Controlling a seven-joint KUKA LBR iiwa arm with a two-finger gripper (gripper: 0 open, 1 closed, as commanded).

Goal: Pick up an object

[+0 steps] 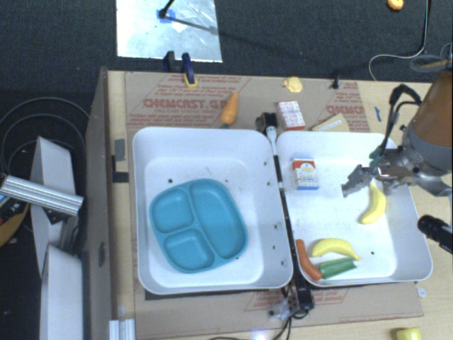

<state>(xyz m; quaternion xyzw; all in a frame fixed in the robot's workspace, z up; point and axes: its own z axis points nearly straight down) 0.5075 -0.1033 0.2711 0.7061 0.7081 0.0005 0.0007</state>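
The claw [356,180] hangs over the right bin [414,264], its grip state impossible to tell, beside a banana [374,205]. The curved fruit may roll away if pinched off-centre.

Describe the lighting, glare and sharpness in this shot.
Camera view: even overhead light; the white bins look bright but not blown out; the foil sheet on the dark floor shows patchy glare; soft shadows lie under the bananas; the gripper is slightly soft; small print on the little box is unreadable.
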